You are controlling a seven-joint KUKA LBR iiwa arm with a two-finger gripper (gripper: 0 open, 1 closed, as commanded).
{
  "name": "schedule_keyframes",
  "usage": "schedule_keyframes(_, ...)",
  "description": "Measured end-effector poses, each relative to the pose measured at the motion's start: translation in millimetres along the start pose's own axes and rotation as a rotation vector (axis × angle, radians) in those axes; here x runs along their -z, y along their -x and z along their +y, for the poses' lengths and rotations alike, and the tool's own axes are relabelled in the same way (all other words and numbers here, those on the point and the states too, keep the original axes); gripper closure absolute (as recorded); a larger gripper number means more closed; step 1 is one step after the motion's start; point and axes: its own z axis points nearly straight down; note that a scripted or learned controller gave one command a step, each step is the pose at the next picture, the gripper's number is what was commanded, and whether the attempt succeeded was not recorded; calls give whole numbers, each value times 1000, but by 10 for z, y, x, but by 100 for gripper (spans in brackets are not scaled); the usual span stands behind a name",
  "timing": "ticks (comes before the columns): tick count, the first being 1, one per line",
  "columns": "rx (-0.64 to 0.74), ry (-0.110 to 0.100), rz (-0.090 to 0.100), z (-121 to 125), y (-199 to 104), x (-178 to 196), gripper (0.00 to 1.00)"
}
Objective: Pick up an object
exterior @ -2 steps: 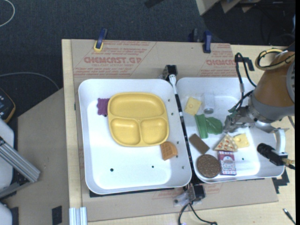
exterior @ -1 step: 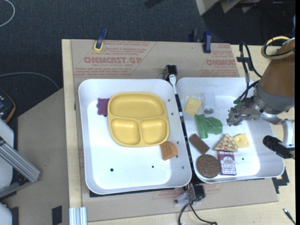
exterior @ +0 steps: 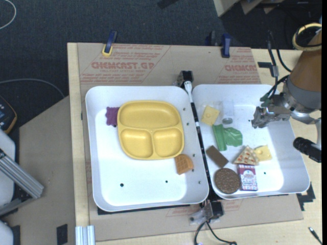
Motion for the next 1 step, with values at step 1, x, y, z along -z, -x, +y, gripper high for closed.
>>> schedule_keyframes(1,0,-1,0,13,0,300,100)
